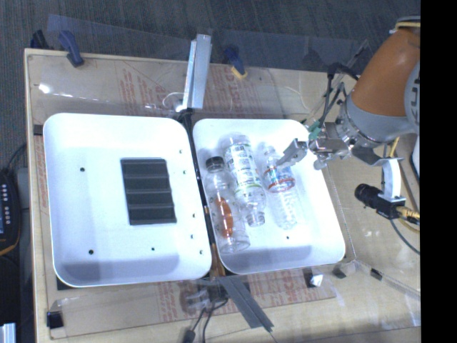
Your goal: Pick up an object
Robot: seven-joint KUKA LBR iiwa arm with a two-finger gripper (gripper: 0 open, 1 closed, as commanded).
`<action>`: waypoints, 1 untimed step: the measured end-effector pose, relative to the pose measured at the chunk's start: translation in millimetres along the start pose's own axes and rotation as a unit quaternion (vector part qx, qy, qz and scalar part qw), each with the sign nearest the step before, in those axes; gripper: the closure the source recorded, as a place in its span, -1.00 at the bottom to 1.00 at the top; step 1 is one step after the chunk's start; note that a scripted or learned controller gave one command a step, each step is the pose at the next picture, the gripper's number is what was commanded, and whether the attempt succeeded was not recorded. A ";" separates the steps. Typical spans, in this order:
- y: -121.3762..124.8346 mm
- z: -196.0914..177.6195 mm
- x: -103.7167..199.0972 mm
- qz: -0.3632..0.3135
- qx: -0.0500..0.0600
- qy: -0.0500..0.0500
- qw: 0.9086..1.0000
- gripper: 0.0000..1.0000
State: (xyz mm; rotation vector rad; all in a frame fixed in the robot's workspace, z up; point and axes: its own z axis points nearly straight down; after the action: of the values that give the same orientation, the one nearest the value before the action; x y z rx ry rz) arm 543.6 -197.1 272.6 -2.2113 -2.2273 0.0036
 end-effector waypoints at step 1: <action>30.9 -10.7 37.5 -0.089 -0.002 -0.001 0.996 -1.00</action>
State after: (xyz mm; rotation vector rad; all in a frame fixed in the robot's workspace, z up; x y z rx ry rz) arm 574.3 -159.4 283.2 -2.0066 -2.4188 0.0006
